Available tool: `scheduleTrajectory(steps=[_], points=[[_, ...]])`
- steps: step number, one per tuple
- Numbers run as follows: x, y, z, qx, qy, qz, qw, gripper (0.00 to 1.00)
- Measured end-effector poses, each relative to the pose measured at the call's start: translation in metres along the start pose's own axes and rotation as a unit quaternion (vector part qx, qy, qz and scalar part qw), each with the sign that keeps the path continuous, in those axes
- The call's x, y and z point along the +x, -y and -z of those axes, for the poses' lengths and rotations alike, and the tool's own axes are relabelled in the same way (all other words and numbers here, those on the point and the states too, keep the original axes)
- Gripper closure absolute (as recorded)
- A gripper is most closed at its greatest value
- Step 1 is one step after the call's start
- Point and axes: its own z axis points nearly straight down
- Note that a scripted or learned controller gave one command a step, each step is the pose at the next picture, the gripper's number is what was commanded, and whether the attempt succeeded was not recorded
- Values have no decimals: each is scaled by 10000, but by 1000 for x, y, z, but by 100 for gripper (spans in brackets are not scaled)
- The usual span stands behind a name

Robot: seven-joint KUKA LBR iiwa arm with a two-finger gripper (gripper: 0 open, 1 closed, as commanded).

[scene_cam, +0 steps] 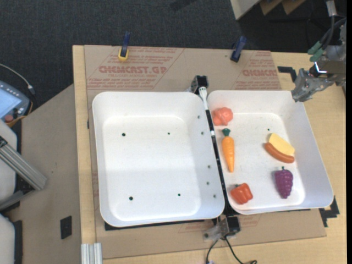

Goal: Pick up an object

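While my arm reaches in from the right, my pincer (304,88) hangs over the far right corner of the right bin (313,147), just above its rim, and I cannot tell how it is set; nothing shows in its grip.

Two shallow white bins sit side by side on the bench (165,65), their inner edges touching. The left bin (110,164) fills the left half.

Five toy foods lie in the right bin, all apart from one another. A pink lumpy piece (222,116) sits at the far left corner. Just nearer, along the left edge, an orange carrot (228,153) lies with its green top pointing to the far edge. A red pepper (241,193) rests in the near left corner. A bunch of purple grapes (284,182) lies toward the near right corner. A yellow and orange sandwich-like piece (280,148) lies by the right edge, between the grapes and my pincer.
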Motion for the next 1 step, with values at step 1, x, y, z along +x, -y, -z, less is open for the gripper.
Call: scheduleTrajectory(steps=[1], points=[[33,39,2,2,3,-2,10000,100]])
